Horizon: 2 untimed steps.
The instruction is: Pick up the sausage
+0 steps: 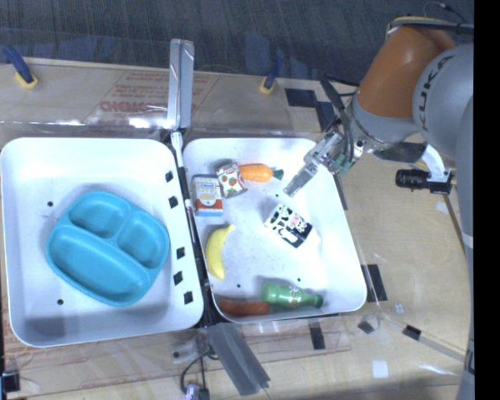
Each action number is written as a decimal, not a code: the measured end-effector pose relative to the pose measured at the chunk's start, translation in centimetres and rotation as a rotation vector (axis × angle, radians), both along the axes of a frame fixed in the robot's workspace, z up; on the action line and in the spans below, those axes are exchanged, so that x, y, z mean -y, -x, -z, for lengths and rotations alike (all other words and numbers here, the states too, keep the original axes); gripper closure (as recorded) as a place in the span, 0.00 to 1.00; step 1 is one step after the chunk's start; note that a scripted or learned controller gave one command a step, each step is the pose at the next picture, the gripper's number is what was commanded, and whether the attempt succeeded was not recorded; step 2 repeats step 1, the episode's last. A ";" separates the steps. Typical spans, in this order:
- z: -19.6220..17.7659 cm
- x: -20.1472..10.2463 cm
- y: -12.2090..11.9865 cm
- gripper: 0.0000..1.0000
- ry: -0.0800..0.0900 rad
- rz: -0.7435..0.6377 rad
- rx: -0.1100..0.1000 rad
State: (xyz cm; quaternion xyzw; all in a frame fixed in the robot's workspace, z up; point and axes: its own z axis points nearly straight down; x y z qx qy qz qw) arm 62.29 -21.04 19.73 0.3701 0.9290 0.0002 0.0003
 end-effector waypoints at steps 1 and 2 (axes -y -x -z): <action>10.5 -1.7 6.8 0.00 0.001 -0.144 0.003; 10.5 -1.7 6.8 0.00 0.001 -0.144 0.003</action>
